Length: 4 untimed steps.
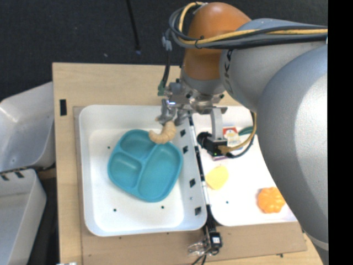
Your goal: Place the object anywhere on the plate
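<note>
near right, orange lump [270, 200] and yellow piece [217, 177] sit unused. jaws [167, 118] seemingly pinch tan curved object [164, 133] over blue plate's [144, 167] far rim, poised for release.

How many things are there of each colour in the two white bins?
Blue: 1, the blue plastic divided plate
Beige: 1, the curved beige cashew-shaped piece at the plate's top edge, under the gripper
Yellow: 1, the flat yellow piece
Orange: 1, the bumpy orange lump
Total: 4
</note>
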Each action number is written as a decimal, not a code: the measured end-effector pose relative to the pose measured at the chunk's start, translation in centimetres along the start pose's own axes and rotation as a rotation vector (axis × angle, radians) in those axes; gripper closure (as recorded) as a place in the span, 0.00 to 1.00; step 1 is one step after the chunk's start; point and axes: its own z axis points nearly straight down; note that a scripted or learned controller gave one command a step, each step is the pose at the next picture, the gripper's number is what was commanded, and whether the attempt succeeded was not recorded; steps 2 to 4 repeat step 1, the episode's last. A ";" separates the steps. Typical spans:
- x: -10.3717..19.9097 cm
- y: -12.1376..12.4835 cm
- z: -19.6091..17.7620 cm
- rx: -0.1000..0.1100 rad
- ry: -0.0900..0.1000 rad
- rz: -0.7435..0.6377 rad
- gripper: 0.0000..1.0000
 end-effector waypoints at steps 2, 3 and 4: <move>-0.4 0.0 0.1 0.002 -0.002 0.005 0.00; -0.4 0.0 0.1 0.002 -0.002 0.005 0.00; -0.4 0.0 0.1 0.002 -0.002 0.005 0.00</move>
